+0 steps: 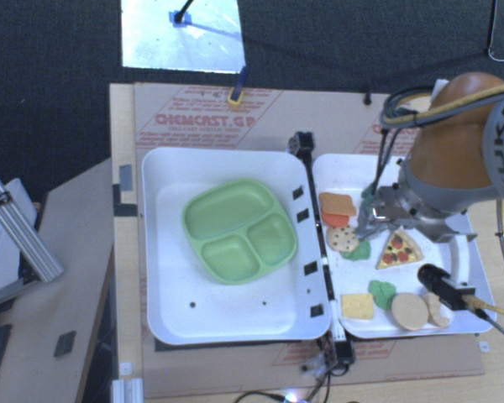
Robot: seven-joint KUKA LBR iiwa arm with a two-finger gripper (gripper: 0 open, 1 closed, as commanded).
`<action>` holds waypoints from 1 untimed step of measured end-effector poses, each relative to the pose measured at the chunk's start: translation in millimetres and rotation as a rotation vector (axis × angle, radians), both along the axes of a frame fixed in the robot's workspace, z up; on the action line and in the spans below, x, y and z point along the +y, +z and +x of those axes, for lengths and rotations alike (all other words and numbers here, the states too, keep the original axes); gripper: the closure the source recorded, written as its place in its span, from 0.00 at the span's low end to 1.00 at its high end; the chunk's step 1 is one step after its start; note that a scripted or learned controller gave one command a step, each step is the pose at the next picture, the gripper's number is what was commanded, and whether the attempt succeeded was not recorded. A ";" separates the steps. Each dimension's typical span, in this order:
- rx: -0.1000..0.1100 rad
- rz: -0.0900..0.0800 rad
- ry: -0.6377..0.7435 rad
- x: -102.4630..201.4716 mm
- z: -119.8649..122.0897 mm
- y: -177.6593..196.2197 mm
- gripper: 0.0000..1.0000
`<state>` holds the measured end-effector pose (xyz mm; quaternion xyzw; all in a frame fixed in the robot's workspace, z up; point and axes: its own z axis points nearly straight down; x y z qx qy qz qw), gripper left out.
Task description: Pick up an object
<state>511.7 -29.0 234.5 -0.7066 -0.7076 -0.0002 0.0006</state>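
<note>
Two shallow white bins sit side by side on the bench. The left bin [164,250] holds a pale green divided plate [239,230], its three compartments bare, lying roughly in the middle of the bin floor.

The right bin [479,305] holds a scatter of toy food. Taking the pizza slice [399,250] as the landmark: it is a small triangular wedge with a tan crust edge, red topping and dark and yellow specks, lying flat near the bin's middle. To its left is a round chocolate-chip cookie [343,240], and between the cookie and the pizza slice a green leafy piece [360,249] pokes out. Up and left of the pizza slice lies an orange-and-red sandwich-like piece [337,209]. Below the pizza slice are a second green piece [382,293], a yellow cheese square [357,306] and a tan round disc [410,311] with a pale piece just beside it.

The gripper [371,220] hangs over the right bin, up and left of the pizza slice, between it and the sandwich-like piece, just above the cookie and green leafy piece. Nothing is seen between its fingers; whether the jaws are open or closed I cannot tell, since the wrist hides them. The pizza slice lies just beside the gripper, apart from it.
</note>
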 end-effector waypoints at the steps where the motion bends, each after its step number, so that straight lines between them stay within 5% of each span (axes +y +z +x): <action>1: -0.002 -0.001 0.004 7.0 3.2 -1.3 1.00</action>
